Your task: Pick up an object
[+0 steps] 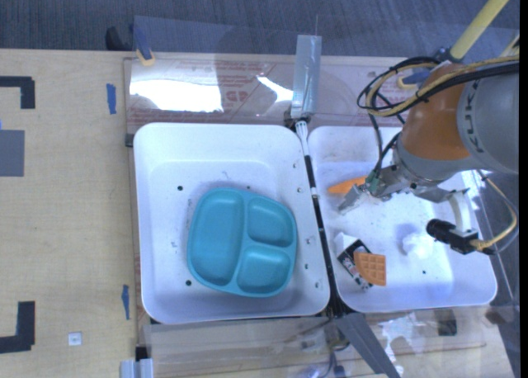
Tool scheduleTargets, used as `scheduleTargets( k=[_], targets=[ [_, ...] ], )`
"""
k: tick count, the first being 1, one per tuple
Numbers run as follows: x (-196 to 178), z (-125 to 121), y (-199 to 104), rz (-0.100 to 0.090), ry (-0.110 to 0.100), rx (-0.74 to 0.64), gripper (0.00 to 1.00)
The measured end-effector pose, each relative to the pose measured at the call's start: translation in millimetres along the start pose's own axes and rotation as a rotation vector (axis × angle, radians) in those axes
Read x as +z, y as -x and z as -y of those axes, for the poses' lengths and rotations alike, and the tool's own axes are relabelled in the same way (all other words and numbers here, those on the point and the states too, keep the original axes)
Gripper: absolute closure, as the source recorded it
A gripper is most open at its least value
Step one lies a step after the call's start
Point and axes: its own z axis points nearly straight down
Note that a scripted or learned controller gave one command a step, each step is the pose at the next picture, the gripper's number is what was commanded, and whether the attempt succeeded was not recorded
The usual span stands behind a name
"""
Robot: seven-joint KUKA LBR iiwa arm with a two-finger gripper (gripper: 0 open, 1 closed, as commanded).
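The left bin (153,203) holds a teal divided plate (242,241), lying flat and untouched, so the pick is evidently being tried in the right bin (474,285). There the gripper (356,196) hangs low near the bin's left wall, with an orange piece (346,186) just beside its tip; how far it is parted, and whether it has that piece, I cannot tell. The step looks like the close-in for a grasp, and the next move calls for a firm close and lift, while a waffle-like orange square (372,267) and a small white lump (410,243) lie further right.
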Motion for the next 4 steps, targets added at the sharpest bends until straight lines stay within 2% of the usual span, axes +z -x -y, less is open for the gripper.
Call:
scheduleTargets(
  k=[1, 2, 3, 4],
  targets=[
    [3.3, -60.9, 23.2, -0.012, -0.023, -0.041, 0.00],
    [3.7, -70.2, 20.8, -0.013, -0.036, 0.068, 0.00],
    [-11.0, -68.0, 22.3, -0.011, -0.037, -0.119, 0.00],
    [-33.5, -42.6, 77.5, 0.000, -0.002, 0.183, 0.00]
  ],
)
